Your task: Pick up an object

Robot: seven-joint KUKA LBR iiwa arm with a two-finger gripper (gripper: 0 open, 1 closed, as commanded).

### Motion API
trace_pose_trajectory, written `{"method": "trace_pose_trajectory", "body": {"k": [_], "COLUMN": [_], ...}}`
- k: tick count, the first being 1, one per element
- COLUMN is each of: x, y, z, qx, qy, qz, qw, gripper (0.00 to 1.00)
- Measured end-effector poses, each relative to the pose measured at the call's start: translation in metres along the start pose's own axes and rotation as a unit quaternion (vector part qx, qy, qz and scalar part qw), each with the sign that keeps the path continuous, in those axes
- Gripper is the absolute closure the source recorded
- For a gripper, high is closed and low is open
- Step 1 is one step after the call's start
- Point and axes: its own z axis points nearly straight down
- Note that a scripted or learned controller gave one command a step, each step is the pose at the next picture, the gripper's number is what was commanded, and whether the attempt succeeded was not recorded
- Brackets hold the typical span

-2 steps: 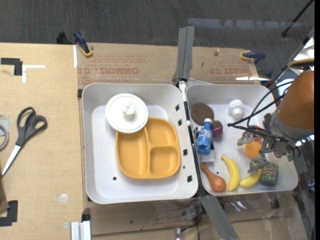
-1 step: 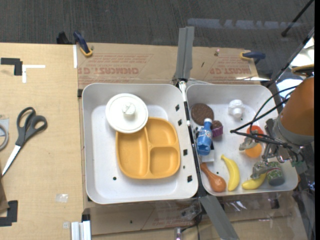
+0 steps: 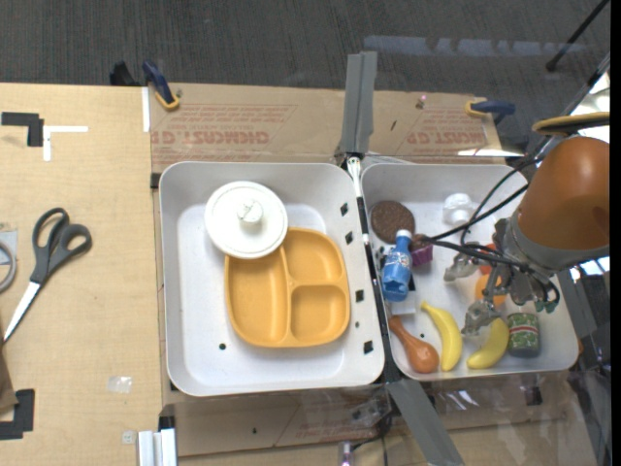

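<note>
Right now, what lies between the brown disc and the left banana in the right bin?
In the camera view, the blue bottle lies between the brown disc and the left banana, with a small purple piece beside it.

My arm's orange band (image 3: 572, 197) runs off the right edge, and it blocks the right bin's (image 3: 456, 377) far right side. Gripper (image 3: 490, 309) is a tangle of metal and cables, I can't read the fingers. Something orange (image 3: 488, 280) sits behind them, mostly hidden, can't identify it. Small can (image 3: 524, 334) label too small to read. White item (image 3: 457, 204) near the bin's back is too washed out to name. Left edge cuts off a grey round thing (image 3: 5, 260) beside the scissors (image 3: 44, 250).
</note>
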Motion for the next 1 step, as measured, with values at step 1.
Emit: {"method": "trace_pose_trajectory", "body": {"k": [1], "x": [-0.1006], "y": [0.0202], "z": [-0.0016], "qx": [0.000], "qy": [-0.002], "qz": [0.103], "qw": [0.9947], "gripper": [0.00]}}
